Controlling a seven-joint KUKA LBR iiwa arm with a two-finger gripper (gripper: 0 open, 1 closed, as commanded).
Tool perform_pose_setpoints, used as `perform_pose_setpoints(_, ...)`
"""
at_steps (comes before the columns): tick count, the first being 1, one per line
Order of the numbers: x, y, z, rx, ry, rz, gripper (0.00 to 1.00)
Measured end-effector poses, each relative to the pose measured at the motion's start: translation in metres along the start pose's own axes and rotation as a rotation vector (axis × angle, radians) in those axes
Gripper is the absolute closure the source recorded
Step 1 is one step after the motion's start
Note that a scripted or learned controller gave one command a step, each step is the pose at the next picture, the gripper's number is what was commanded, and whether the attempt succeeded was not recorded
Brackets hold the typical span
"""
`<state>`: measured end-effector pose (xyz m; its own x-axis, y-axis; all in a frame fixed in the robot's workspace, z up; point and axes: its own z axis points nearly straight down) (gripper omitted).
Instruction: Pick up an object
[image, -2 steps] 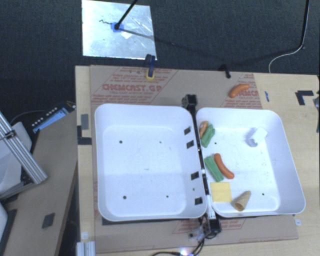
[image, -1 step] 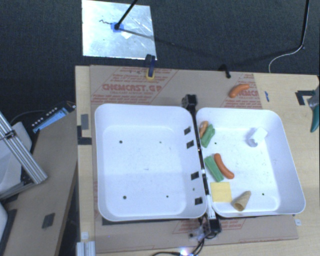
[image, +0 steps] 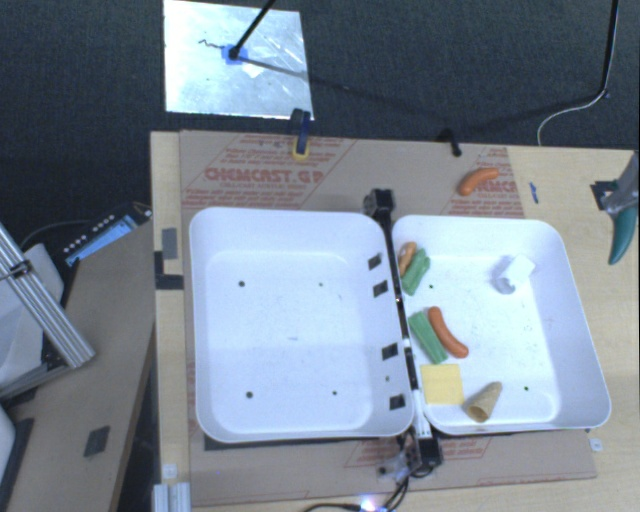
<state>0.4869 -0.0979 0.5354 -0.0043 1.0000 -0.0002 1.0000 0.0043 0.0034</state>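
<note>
Evidently early in the task: not yet picked up anything, as far as can be judged.

Hangs at the far right edge, the gripper (image: 620, 232), beyond the outer rim of the right bin (image: 575, 330) and well apart from all pieces inside. Cannot tell whether wide or narrow, because too small and cut by the edge. Seems to carry nothing.

Possible things to pick, all lying in the right bin:
- near the divider at the top, a green piece (image: 417, 272) touching a small orange piece (image: 406, 256);
- toward the upper right, a white piece (image: 513, 272), alone, nearest to the gripper;
- in the middle, a sausage (image: 448, 334) just beside a green bar (image: 429, 338), touching or nearly so;
- lower, a yellow square (image: 442, 383) lying flat, and near it a cone (image: 484, 401) on its side.

Also to note a second sausage (image: 478, 181) on the board above the bin, outside. Beside, on the left, the left bin (image: 210, 300).

Left to do, then, nearly everything: to travel over the bin, to come down on one piece, to close, to lift. Probably easiest with the white piece or the cone, being free on all sides; harder with the flat square and with the pieces lying in pairs.
</note>
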Motion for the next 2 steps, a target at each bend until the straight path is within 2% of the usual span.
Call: perform_pose_setpoints(2,0.032,0.000,0.000,0.000,0.000,-0.001,1.00)
